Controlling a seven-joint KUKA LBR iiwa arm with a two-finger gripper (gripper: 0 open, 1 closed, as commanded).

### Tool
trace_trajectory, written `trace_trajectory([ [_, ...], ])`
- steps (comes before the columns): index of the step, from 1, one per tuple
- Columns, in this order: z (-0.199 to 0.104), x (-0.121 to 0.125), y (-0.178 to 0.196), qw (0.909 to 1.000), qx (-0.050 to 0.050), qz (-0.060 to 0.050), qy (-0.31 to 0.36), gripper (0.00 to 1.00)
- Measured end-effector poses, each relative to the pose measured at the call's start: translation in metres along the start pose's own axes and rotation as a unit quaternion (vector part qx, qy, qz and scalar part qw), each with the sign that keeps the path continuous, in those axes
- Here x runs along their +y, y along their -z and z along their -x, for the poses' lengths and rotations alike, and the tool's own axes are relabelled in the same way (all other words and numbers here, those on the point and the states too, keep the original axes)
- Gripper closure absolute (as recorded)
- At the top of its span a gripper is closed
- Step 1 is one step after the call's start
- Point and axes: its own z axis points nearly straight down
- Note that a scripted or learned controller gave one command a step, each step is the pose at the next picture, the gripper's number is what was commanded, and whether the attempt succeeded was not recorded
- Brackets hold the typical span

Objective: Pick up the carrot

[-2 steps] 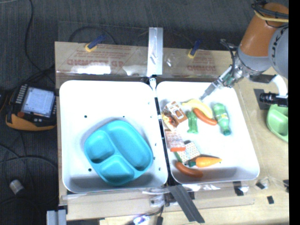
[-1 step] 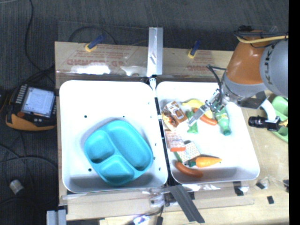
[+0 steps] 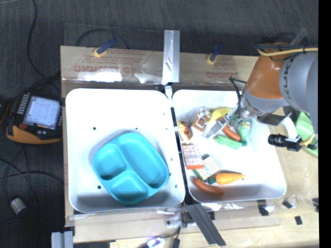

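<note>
The carrot (image 3: 229,178), orange with a paler tip, lies near the front wall of the right bin (image 3: 269,164), beside a red-brown sausage (image 3: 207,186). My gripper (image 3: 216,127) is low in the back half of that bin, well behind the carrot and apart from it. It hangs among a yellow banana (image 3: 221,112), a small orange-red piece (image 3: 232,134) and a green piece (image 3: 231,142). The view is too small to tell whether anything sits in the gripper.
Small printed packets (image 3: 192,155) and a checkered block (image 3: 211,165) lie between the gripper and the carrot. A brown toy (image 3: 201,120) sits near the divider. The left bin (image 3: 83,107) holds a blue compartment tray (image 3: 131,167). Green items (image 3: 305,125) lie outside at the right.
</note>
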Motion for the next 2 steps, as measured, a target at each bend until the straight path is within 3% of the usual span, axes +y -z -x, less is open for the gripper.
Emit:
trace_trajectory([
  [1,0.05,-0.044,0.077,0.9995,-0.001,0.0,0.033,0.0],
  [2,-0.025,-0.039,0.061,0.9815,0.001,0.001,0.192,0.0],
])
